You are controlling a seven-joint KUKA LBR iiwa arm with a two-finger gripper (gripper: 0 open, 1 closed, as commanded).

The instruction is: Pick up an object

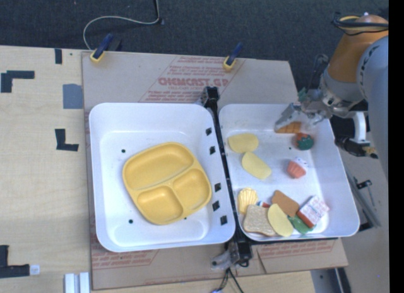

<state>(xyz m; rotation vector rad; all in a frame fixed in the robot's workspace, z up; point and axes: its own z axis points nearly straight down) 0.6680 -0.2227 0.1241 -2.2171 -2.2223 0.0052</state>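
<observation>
Gripper (297,116) low over the far right corner of the right bin (328,159), reaching in from the right under the grey arm (379,83) and its orange band (353,55); open or closed impossible to tell. Directly at the tip, an orange carrot-like piece (288,127), touching or nearly touching the gripper, not clearly between anything. Just beside it toward the near side, a small green and red piece (305,141). Further in, a small red-orange piece (297,170) lying alone near the middle right of the bin. Toward the divider, two pale yellow pieces: one rounded (243,143), one elongated (256,165), close together but apart. Along the near wall, a crowded cluster: ridged yellow piece (247,198), slice of bread (257,220), yellow oval piece (279,219), brown flat piece (286,202), green piece (302,224), red and white packet (314,210), several touching or overlapping. In the left bin (107,159), a yellow divided tray (166,182) with three compartments, lying at a slant near the middle. Both bins side by side on a cardboard sheet (183,77) with red print, clamped at the far edge by two blue and yellow clips (101,50). Beyond, a thin cable (126,21) looping across dark floor
</observation>
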